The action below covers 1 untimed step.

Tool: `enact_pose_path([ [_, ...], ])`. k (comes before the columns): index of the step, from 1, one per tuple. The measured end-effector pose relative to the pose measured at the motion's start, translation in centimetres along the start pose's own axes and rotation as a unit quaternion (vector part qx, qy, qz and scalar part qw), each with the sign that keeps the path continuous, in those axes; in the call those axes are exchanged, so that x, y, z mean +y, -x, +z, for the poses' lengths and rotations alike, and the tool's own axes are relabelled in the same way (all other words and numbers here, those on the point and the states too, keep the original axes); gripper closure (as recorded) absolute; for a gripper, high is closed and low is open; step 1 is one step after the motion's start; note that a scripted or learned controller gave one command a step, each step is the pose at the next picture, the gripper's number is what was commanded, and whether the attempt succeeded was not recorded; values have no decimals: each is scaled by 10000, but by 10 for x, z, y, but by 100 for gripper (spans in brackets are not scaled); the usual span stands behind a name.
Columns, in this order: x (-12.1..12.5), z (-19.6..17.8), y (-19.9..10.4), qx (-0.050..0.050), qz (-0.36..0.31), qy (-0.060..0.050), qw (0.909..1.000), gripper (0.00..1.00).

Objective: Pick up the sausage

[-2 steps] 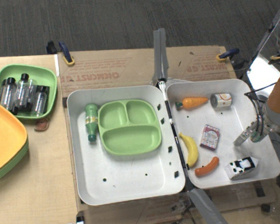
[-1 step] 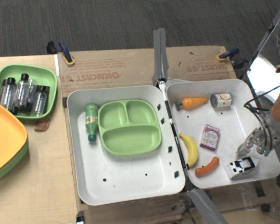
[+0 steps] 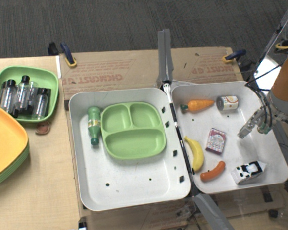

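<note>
The sausage [image 3: 213, 171], orange-red and slightly curved, lies near the front of the right bin [image 3: 268, 176], just right of a yellow banana [image 3: 195, 152]. My gripper [image 3: 254, 127] hovers over the right side of that bin, up and to the right of the sausage and well apart from it. Its fingers [image 3: 246, 129] stand open with nothing between them.
In the right bin are also a carrot [image 3: 198, 105], a small can [image 3: 227, 102], a pink box [image 3: 216, 141] and a black-and-white carton [image 3: 249, 172]. The left bin [image 3: 130, 187] holds a green divided plate [image 3: 133, 129] and a green bottle [image 3: 93, 125]. A tray of bottles [image 3: 25, 94] and orange plates [image 3: 2, 143] sit far left.
</note>
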State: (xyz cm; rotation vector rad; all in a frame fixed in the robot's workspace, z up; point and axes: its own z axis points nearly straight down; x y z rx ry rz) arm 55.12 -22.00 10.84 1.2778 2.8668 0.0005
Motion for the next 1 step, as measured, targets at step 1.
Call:
enact_pose_path([
  [1, -19, 6, -15, 13, -666, -5, 9978, 100],
])
